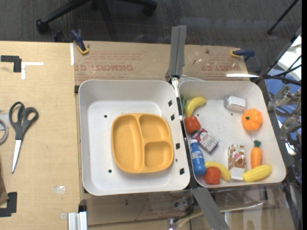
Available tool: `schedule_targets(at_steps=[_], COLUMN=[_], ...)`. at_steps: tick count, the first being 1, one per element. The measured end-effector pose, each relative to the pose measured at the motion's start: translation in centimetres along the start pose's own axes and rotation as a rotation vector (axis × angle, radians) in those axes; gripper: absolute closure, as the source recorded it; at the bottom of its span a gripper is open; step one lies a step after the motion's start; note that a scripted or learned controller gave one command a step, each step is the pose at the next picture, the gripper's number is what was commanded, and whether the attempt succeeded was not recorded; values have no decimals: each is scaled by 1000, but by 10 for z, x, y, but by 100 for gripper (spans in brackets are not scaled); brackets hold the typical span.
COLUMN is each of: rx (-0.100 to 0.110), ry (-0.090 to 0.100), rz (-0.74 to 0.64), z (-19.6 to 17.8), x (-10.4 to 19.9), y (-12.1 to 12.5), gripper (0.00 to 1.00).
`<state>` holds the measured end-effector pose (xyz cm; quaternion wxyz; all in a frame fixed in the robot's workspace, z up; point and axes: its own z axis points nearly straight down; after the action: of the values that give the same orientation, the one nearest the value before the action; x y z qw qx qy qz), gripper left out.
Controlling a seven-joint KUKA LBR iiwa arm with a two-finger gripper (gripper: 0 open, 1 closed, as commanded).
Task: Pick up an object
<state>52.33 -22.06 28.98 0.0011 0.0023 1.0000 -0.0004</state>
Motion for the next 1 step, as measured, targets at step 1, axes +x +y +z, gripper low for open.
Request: schedule_targets(at_steps=[1], rx=[0], ry=[-2], rz=[-251], z=[158], x=[26], y=[0], gripper=[0])
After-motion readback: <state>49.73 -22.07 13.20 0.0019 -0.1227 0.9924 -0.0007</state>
